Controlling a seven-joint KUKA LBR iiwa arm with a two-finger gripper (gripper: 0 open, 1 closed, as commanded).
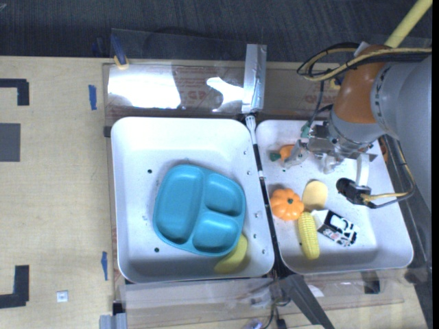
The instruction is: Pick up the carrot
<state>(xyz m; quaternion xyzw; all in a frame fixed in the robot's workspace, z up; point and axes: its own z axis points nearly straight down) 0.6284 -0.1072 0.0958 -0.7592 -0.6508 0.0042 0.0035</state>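
The carrot (284, 152) is a small orange piece with a green tip, lying at the back left of the right bin (391, 249), close to the divider between the bins. My gripper (300, 153) hangs low over that corner, directly at the carrot's right end and partly covering it. The grey wrist with the orange band (353, 94) rises behind it to the right. From this slant I cannot make out whether the carrot is touched or merely beside the gripper.
In the right bin lie an orange pumpkin (286, 205), a pale yellow fruit (315, 194), a corn cob (309, 236) and a black-and-white item (338, 229). The left bin (137, 139) holds a blue divided plate (199, 210) and a yellow fruit (235, 255) at its front.
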